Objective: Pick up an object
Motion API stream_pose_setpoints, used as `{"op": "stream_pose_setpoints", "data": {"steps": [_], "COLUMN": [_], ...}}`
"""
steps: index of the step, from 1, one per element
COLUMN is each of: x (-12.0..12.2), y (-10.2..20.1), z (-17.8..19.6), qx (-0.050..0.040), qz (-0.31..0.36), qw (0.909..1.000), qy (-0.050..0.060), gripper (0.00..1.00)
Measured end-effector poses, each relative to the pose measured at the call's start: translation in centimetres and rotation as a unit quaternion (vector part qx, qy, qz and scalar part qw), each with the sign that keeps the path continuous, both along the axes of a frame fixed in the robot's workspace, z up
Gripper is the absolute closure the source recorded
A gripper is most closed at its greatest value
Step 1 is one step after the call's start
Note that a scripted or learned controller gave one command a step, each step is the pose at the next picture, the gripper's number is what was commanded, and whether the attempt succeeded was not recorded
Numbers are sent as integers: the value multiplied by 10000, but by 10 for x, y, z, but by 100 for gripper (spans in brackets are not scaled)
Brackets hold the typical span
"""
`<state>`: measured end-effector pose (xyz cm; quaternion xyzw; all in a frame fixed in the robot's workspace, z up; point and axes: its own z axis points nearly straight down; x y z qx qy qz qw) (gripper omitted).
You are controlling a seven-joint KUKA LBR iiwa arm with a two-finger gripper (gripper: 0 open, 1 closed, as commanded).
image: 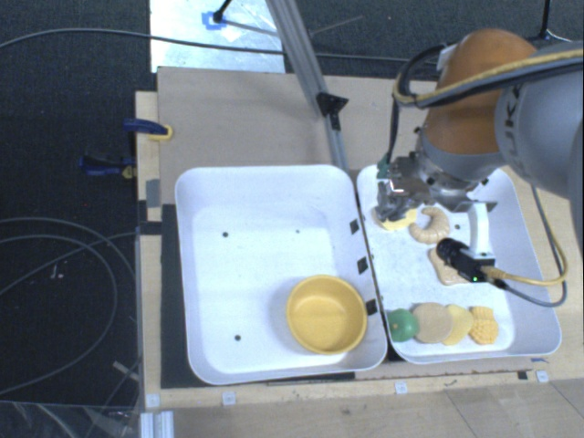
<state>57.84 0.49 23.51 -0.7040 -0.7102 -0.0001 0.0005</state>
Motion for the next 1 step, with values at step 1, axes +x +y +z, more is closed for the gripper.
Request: {"op": "stream_pose_setpoints", "data": {"steps": [1], "x": [-22], "y": [57], "z": [3], "qx": [10], "qz": [14], "qw": [10000], "qy": [-1], "gripper": [100]}}
